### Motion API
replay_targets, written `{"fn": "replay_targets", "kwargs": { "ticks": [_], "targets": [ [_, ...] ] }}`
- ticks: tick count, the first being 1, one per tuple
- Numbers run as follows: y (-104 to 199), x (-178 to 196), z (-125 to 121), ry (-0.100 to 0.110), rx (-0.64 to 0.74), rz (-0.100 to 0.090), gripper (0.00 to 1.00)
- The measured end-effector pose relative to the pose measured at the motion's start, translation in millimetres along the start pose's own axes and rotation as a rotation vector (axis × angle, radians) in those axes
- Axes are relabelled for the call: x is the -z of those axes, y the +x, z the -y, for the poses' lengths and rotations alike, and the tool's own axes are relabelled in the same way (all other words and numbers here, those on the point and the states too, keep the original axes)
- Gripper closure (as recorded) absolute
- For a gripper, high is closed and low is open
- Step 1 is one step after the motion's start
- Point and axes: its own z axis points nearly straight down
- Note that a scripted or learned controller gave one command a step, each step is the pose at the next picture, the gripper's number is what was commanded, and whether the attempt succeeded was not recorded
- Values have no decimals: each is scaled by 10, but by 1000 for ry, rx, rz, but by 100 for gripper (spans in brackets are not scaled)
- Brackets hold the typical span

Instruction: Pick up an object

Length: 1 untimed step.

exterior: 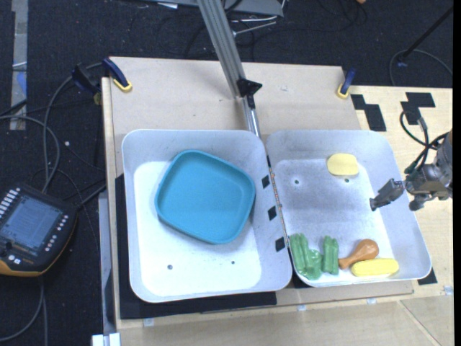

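While the arm (441,166) reaches in from the right edge of the frame, its gripper (395,193) hangs over the right rim of the right bin (317,150), approx mid-height in the frame. One dark finger (387,193) points left, out over the bin floor; a 2nd dark piece sits just right of it by the grey wrist. Nothing shows between the fingers, so no obj is held. Whether the jaws stand spread or closed: can't tell from this angle.

Right bin contents, all resting on the bin floor:
- Yellow rounded obj (343,165), upper centre of the bin, left of and a bit above the gripper, apart from it.
- Two green pieces at the bottom: the left one (305,256) bigger and lumpy, the right one (330,254) narrower, upright in the frame, just beside each other.
- Orange drumstick-shaped obj (359,252), just right of the green pair, tilted, fat end up-right.
- Yellow oblong obj (374,267), bottom right corner, touching or nearly touching the orange one.

Left bin (137,157), centre-left of the frame: a blue square plate (205,197) w/ rounded corners, rotated a bit, in the upper part of the bin.

Other items: a handheld control pendant (32,229) on the dark floor at the left edge; a grey metal pole (220,31) slanting from the top centre down to the gap btw the bins.
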Motion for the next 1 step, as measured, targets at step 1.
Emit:
{"fn": "replay_targets", "kwargs": {
  "ticks": [1],
  "targets": [
    [5,-420,1,3,0,-1,0]
  ]
}}
